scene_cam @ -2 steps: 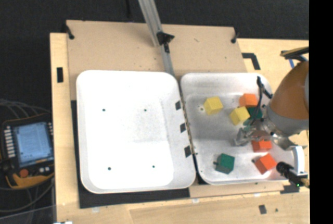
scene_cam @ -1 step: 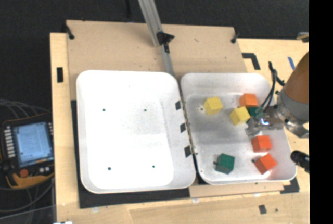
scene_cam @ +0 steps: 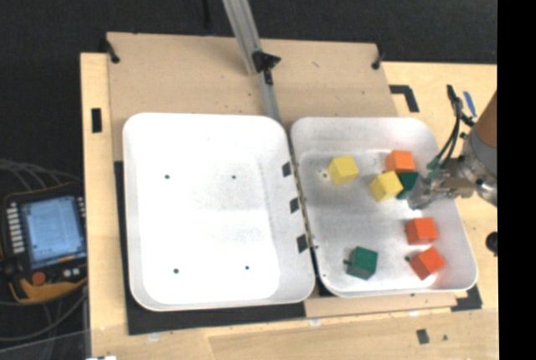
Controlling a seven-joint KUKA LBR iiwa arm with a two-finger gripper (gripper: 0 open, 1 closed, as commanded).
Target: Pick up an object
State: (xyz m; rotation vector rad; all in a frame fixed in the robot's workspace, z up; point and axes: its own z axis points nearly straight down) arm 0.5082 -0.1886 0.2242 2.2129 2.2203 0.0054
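My jaws (scene_cam: 421, 192) hung low in the right bin (scene_cam: 335, 279), near its right wall, just beside a dark green block (scene_cam: 408, 182) wedged between an orange block (scene_cam: 400, 160) and a yellow block (scene_cam: 385, 185); whether they stood wide or narrow I could not tell. Another yellow block (scene_cam: 342, 169) sat toward the bin's far left. Two orange blocks (scene_cam: 421, 229) (scene_cam: 427, 263) lay by the near right corner, a green block (scene_cam: 362, 262) near the front edge. The left bin (scene_cam: 142, 208) lay alongside on the desk (scene_cam: 96, 90).
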